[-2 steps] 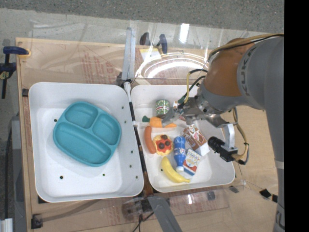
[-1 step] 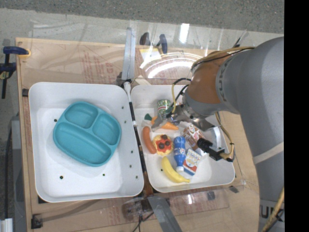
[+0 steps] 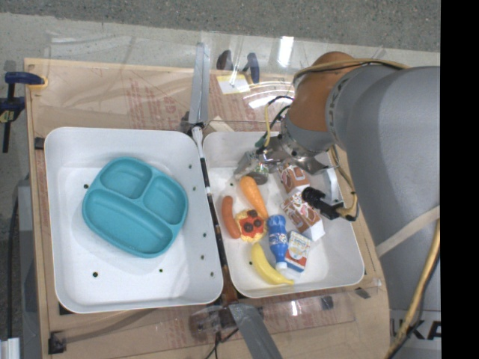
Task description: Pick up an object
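Note:
The right bin (image 3: 340, 264) holds several toy foods: an orange carrot (image 3: 253, 196), a red sausage (image 3: 228, 217), a yellow pastry with berries (image 3: 251, 225), a blue bottle (image 3: 278, 239), a banana (image 3: 267, 267), a small carton (image 3: 299, 248) and brown-and-white packets (image 3: 301, 209). My gripper (image 3: 255, 164) reaches down into the back of this bin, just above the carrot's upper end. The grey arm and its orange band (image 3: 322, 96) cover the bin's back right part. I see nothing held in the gripper.
The left bin (image 3: 63, 275) holds a turquoise divided plate (image 3: 135, 205). A raised divider (image 3: 203, 178) separates the two bins. A blue clamp (image 3: 15, 96) sits at the bench's left edge, and a clear panel stands behind the bins.

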`<move>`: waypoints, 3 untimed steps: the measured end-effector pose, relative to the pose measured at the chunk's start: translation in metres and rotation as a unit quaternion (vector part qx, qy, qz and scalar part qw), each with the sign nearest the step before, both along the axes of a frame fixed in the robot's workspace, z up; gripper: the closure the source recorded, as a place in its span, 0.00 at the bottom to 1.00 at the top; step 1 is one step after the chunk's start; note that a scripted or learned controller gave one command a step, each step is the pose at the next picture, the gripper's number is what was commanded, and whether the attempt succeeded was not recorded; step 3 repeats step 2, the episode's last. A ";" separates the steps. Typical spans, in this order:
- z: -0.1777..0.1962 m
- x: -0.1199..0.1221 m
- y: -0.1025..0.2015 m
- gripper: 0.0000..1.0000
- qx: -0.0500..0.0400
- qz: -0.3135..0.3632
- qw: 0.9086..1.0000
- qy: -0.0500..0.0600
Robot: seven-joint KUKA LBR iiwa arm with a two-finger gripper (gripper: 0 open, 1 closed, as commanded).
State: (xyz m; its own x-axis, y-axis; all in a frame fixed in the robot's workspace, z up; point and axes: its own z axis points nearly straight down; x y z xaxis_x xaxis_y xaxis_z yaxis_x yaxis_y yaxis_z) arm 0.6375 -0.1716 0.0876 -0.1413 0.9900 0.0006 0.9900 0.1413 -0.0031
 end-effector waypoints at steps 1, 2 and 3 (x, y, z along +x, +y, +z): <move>0.012 0.001 0.000 1.00 0.000 0.002 1.000 0.000; 0.128 -0.020 0.024 1.00 -0.001 0.088 0.996 -0.003; 0.128 -0.020 0.024 1.00 -0.001 0.088 0.996 -0.003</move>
